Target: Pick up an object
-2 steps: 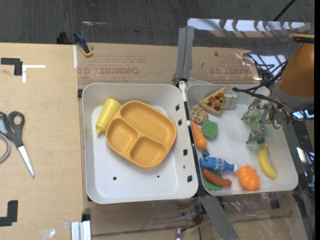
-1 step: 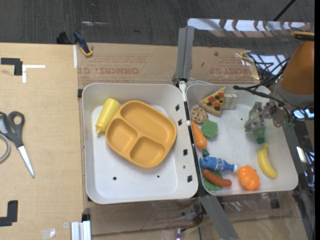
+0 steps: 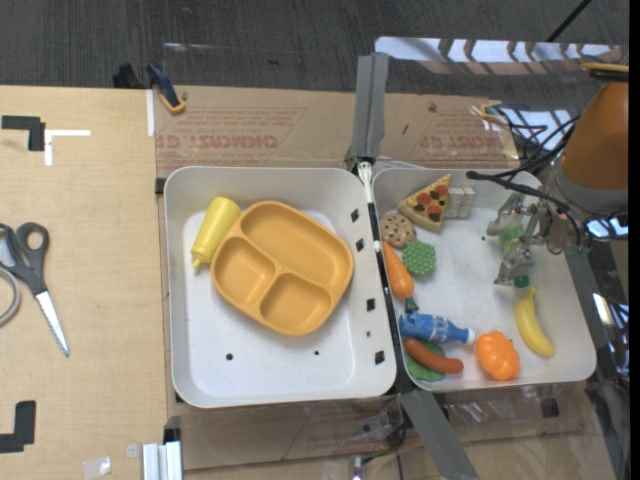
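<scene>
My gripper [image 3: 517, 268] hangs low over the right part of the right bin [image 3: 470, 278], just above the top end of a yellow banana [image 3: 533, 324]. A small green bit shows at its tip, and I cannot make out what it is. In the same bin lie a pizza slice [image 3: 428, 200], a cookie [image 3: 397, 230], a green round piece [image 3: 420, 258], a carrot [image 3: 398, 274], a blue bottle [image 3: 436, 328], a red sausage [image 3: 436, 356] and an orange fruit [image 3: 498, 356].
The left bin [image 3: 200, 368] holds a yellow divided plate [image 3: 282, 266] and a yellow squeeze bottle [image 3: 213, 230]. Scissors [image 3: 38, 278] lie on the bench at far left. A pale block [image 3: 460, 201] sits beside the pizza slice. The arm's orange band [image 3: 600, 138] is at the right edge.
</scene>
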`<state>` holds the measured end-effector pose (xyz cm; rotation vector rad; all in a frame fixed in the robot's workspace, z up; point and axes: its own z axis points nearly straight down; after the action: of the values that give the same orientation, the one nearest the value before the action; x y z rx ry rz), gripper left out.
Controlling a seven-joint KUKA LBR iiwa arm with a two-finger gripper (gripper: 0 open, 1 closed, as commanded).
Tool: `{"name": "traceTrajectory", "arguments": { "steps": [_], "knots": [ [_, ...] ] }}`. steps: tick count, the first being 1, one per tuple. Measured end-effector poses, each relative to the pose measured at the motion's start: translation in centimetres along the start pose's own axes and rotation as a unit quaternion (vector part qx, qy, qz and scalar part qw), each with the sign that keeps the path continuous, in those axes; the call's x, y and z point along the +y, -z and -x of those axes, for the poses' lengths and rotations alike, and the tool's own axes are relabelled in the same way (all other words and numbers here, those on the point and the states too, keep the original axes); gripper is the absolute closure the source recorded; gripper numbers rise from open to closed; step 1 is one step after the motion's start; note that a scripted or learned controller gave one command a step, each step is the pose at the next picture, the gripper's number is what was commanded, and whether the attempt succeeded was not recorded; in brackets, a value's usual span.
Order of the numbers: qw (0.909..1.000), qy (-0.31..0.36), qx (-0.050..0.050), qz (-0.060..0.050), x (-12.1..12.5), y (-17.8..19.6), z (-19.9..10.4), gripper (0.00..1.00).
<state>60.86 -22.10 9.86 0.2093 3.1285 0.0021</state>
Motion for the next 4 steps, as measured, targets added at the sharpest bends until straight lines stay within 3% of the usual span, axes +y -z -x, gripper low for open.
{"name": "traceTrajectory", "arguments": {
  "steps": [1, 2, 3, 4],
  "knots": [
    [1.0000, 0.000, -0.001, 0.000, 0.01, 0.76, 0.12, 1.00],
    [1.0000, 0.000, -0.001, 0.000, 0.01, 0.75, 0.12, 0.00],
    [1.0000, 0.000, -0.002, 0.000, 0.00, 1.52, 0.24, 1.00],
    [1.0000, 0.000, -0.002, 0.000, 0.00, 1.52, 0.24, 0.00]
  ]
}}
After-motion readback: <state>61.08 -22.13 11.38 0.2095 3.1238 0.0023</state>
